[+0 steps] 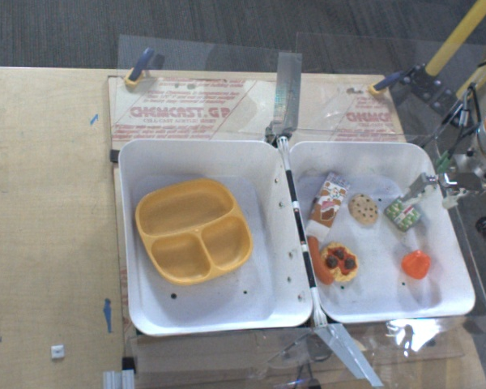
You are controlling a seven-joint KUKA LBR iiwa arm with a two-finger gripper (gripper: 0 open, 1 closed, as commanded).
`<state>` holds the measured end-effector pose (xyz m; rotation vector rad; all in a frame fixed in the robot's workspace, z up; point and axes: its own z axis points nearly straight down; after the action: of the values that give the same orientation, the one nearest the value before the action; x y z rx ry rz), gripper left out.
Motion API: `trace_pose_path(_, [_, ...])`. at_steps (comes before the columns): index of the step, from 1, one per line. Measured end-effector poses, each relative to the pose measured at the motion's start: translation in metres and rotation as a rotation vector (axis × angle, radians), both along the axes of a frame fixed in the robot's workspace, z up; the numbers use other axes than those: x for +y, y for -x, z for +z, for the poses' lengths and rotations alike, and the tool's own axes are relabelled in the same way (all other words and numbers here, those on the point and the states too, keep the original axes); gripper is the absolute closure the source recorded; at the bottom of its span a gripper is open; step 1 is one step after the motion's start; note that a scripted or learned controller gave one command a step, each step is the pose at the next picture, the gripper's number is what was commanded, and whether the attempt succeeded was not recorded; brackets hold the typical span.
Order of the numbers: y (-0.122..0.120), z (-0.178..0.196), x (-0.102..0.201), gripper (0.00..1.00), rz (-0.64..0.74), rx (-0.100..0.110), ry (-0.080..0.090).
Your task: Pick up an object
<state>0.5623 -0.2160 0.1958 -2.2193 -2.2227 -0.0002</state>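
Reaching in from the right, my gripper [424, 186] hangs over the right bin [462, 298], its grey fingers by a small green-and-white carton [402, 214]; whether they clamp it I cannot tell. Much of my arm is cut off at the frame edge. Smooth white plastic underneath. Also in this bin: a brown-and-white carton [329, 199], round speckled cookie [362, 208], a pizza slice [338, 262] with dark toppings, and a small glossy orange-red piece [416, 264], shape unclear. Left bin [138, 217]: a yellow three-compartment plate [193, 229].
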Motion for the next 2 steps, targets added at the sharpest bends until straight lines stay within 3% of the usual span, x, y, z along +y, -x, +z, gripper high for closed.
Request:
trace_pose_path(1, [-0.0032,-0.0947,-0.0015,0.00,-0.030,-0.004,-0.005])
trace_pose_path(2, [-0.0026,-0.0849,-0.0046,1.00,-0.033,-0.004,0.000])
